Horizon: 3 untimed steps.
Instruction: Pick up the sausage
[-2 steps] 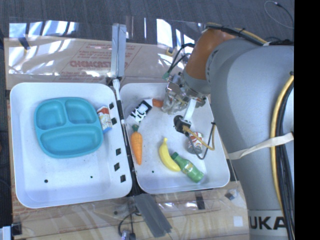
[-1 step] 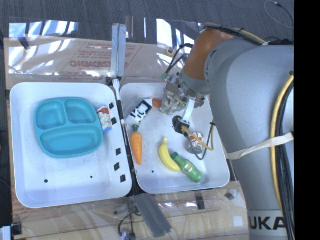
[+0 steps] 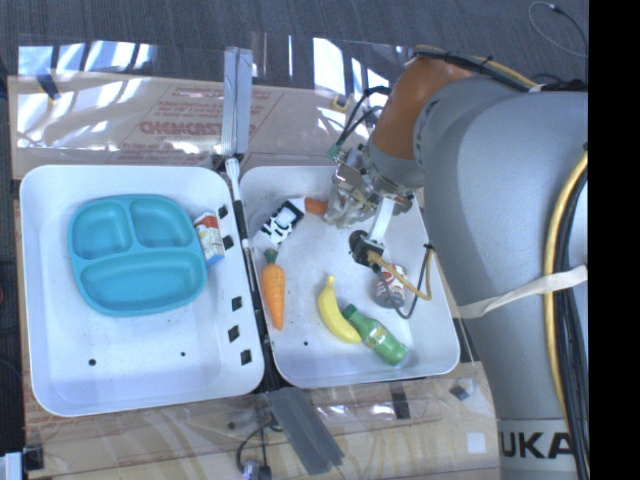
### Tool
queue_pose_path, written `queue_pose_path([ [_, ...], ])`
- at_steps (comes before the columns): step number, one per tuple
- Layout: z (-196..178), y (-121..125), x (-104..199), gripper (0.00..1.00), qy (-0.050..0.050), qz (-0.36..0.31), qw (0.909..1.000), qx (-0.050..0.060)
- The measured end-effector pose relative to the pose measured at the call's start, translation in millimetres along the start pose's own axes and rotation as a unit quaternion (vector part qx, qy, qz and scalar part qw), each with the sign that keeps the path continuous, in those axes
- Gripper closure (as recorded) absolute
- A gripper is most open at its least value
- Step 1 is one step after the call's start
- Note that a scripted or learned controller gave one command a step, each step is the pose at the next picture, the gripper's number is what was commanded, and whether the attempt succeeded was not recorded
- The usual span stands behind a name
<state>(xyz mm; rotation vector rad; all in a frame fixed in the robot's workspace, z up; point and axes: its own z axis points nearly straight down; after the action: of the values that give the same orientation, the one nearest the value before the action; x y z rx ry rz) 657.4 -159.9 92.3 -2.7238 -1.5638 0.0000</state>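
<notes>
Far left: a white bin [image 3: 40,368] with a big blue plate [image 3: 135,253] lying flat in it. Three hollow parts in the plate. Just beside the plate, at the bin's right wall, a little red and white carton [image 3: 209,238].

Next: the second white bin [image 3: 320,368], side by side with the first. Near its left wall, a black and white box [image 3: 281,221], tilted. Below that, a carrot [image 3: 273,293], green end up, pointed end down.

Near the top of this bin, the sausage [image 3: 316,206]: small, orange-red, lying flat on the bin floor, between the black and white box and the gripper [image 3: 350,203]. Very close to the gripper's left side, maybe touching. Not lifted.

Lower down, a yellow banana [image 3: 335,313], and touching its right end a green bottle [image 3: 377,335] on its side. Above the bottle, a small round shiny thing [image 3: 390,288], too blurry to name.

Gripper low over the top of the bin. Spread or pressed together? Cannot tell from here.

Far right: the big grey arm [image 3: 500,188], with its orange band [image 3: 420,98] just above the gripper.
</notes>
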Motion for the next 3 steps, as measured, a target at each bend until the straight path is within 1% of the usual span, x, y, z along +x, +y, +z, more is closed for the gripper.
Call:
queue_pose_path([
  [2, 1.2, -8.7, 12.2, 0.0, -0.001, -0.005, 1.0, 0.003],
  [3, -0.6, 5.9, -9.7, 0.0, 0.0, 0.033, 0.9995, 0.0],
])
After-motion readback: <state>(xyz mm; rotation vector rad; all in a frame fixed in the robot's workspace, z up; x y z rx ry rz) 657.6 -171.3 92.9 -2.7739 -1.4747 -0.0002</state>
